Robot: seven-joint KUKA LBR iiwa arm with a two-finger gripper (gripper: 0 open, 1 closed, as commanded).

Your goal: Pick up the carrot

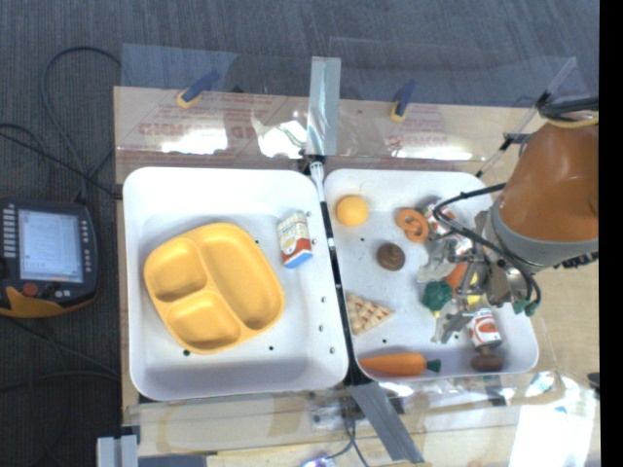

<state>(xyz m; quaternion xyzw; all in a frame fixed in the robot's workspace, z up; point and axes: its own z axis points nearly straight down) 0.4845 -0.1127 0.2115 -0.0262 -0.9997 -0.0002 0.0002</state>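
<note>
The carrot (pixel 394 364), orange with a green stem end pointing right, lies flat along the front wall of the right bin (pixel 506 368). My gripper (pixel 456 298) hangs over the right half of that bin, up and to the right of the carrot and apart from it. It sits among cables, above a green toy (pixel 434 297) and a small orange piece (pixel 456 273). The grey arm with its orange band (pixel 555 188) comes in from the right.
The right bin also holds an orange ball (pixel 351 210), a pretzel (pixel 413 223), a brown round piece (pixel 390 256), a waffle wedge (pixel 367 312), a red-and-white can (pixel 484 329) and a dark lump (pixel 487 361). In the left bin are a yellow divided plate (pixel 212 285) and a small carton (pixel 294 238).
</note>
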